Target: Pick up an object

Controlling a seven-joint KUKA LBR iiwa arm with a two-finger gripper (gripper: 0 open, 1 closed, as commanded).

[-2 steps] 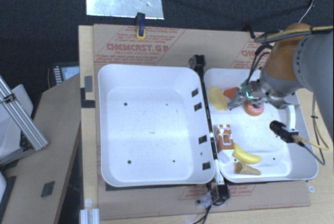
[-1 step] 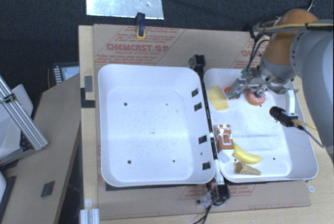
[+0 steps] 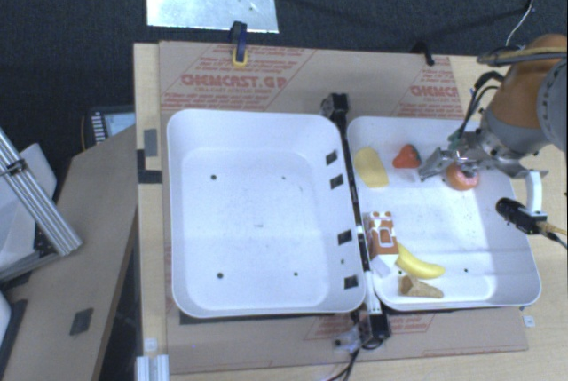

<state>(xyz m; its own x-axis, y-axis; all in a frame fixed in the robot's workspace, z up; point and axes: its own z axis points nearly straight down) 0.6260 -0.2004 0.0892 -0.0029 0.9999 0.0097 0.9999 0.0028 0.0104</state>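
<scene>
Here the metal claw point(image 3: 446, 164) is hovering beside a round peach-coloured fruit point(image 3: 462, 178), its grip impossible to tell, in the smooth white right bin point(image 3: 515, 281).

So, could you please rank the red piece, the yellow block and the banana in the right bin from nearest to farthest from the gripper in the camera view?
From the gripper:
1. Red piece, just to its left in the picture, near the right bin's far wall.
2. Yellow block, further left, by the divider between the bins.
3. Banana, toward the bin's near edge.
</scene>
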